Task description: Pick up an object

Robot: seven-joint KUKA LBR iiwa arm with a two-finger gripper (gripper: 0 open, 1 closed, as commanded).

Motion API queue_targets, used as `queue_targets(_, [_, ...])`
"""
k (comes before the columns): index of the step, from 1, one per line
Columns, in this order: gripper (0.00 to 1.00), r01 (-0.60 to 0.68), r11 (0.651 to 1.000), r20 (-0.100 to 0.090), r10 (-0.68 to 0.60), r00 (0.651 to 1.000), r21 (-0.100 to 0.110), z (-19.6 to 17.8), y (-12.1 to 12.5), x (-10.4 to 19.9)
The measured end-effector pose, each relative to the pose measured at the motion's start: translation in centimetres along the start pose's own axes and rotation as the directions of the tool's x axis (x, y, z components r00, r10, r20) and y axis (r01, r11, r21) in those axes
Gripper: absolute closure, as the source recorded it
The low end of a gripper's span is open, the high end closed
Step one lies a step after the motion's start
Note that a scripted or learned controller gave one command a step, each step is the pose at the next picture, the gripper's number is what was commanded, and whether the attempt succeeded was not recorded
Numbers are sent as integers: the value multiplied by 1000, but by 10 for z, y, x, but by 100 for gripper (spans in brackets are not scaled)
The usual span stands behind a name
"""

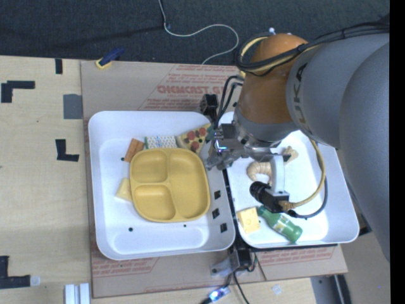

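Wood-colored bench (38, 189) sits under everything, with black marks on it, and a brown cardboard sheet (158, 87) lies on top of it. Past the bench at 12 o'clock you see dark carpet (76, 11) with a thin white wire (196, 30) curling across it. On the cardboard sit two white bins side by side. Start at 9 o'clock with the left bin (104, 233): a big yellow plate (169, 184) with three sections takes up most of it, an orange piece (133, 149) and a few other small things peek out at the plate's 12 o'clock, and a pale yellow bit (123, 190) pokes out at its 9 o'clock. Now look toward 3 o'clock at the right bin (335, 230). A yellow block (249, 221) and a green bottle (282, 227) lie near the front wall, and a cream-colored toy (261, 168) lies in the middle. The gripper (218, 149) hangs over the wall between the two bins, near the plate's 2 o'clock edge. You cannot tell if it is wide or narrow, and nothing shows held in it. Watch out: if it goes down here it may hit the bin wall or the plate rim and grab nothing. The plate looks wide and flat, so it may slip. The big grey arm (354, 106) also hides a lot of the right bin from you.
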State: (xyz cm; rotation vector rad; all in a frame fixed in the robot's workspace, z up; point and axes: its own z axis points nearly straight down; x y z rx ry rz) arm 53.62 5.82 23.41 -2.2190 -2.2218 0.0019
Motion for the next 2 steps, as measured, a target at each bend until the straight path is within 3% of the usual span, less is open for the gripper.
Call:
queue_targets(1, [100,1,1000,2,-1,1000,0,9,10,6])
queue_targets(2, [100,-1,1000,2,1,1000,2,5,-7,-2])
